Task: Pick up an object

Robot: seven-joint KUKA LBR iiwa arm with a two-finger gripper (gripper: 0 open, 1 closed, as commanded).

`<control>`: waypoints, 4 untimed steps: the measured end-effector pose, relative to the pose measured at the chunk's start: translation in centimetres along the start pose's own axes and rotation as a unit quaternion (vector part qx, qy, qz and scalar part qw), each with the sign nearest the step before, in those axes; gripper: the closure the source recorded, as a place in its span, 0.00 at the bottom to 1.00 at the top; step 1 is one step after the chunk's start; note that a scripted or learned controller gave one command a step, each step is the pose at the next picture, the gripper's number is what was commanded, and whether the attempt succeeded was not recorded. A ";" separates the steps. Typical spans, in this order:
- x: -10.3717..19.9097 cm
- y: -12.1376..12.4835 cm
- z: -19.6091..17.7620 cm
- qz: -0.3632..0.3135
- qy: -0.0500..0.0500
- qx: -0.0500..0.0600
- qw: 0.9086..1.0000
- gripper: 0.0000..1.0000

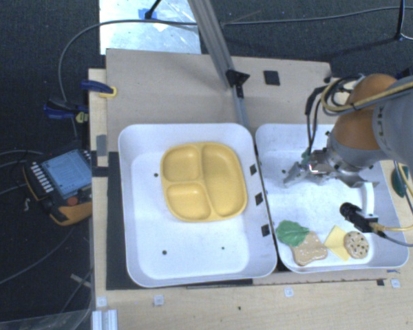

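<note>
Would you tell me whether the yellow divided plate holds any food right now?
Empty. The yellow plate sits in the left bin with all three compartments bare.

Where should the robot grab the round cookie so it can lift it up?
Best guess: grab the cookie across its round edge, coming straight down from above, because it lies flat in the right bin. The yellow cheese slice touches its left side and the bin wall is near its right, so the fingers probably fit best at its near and far edges.
</note>
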State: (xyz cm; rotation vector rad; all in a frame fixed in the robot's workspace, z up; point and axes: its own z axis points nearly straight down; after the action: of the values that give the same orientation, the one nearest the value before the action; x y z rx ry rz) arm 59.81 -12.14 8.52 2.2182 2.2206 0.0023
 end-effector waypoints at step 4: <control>-0.5 0.2 -17.1 -0.002 0.000 -0.002 1.000 1.00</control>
State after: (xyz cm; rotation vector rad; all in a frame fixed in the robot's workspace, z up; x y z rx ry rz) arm 60.00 -12.66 25.58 2.2124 2.2233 0.0057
